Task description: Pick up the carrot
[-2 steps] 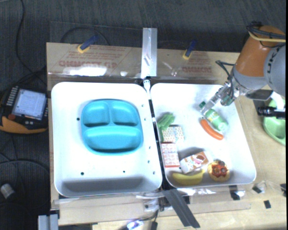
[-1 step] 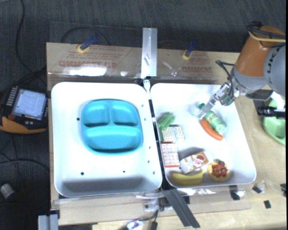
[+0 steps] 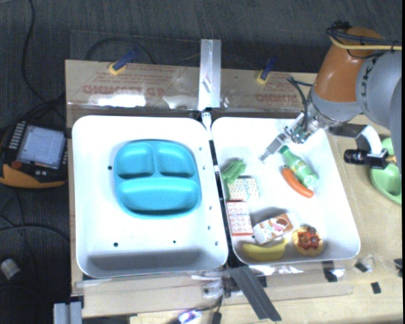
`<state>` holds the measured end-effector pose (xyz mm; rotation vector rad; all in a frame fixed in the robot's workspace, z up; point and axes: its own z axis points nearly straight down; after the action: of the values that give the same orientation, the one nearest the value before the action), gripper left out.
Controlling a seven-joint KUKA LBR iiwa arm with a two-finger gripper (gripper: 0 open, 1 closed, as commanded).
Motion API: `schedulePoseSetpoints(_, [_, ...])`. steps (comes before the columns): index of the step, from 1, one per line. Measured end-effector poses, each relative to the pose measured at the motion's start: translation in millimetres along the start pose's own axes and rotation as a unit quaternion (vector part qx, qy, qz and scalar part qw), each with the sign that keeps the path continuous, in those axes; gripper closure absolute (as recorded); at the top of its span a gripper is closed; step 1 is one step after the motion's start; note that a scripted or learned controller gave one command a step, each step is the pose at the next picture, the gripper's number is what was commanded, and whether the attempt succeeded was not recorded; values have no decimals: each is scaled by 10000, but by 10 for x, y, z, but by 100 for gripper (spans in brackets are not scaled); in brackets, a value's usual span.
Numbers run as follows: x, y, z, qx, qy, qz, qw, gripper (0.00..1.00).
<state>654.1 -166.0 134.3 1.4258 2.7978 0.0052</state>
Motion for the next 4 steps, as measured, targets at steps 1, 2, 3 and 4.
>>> schedulePoseSetpoints(1, [-139, 81, 141, 5, -5, 938, 9956, 0])
schedulePoseSetpoints(2, [-485, -331, -476, 21, -20, 689, 9976, 0])
schedulePoseSetpoints(3, [-407, -407, -182, 5, -2, 1042, 9946, 0])
schedulePoseSetpoints(4, [4, -623, 446, -17, -55, 255, 9997, 0])
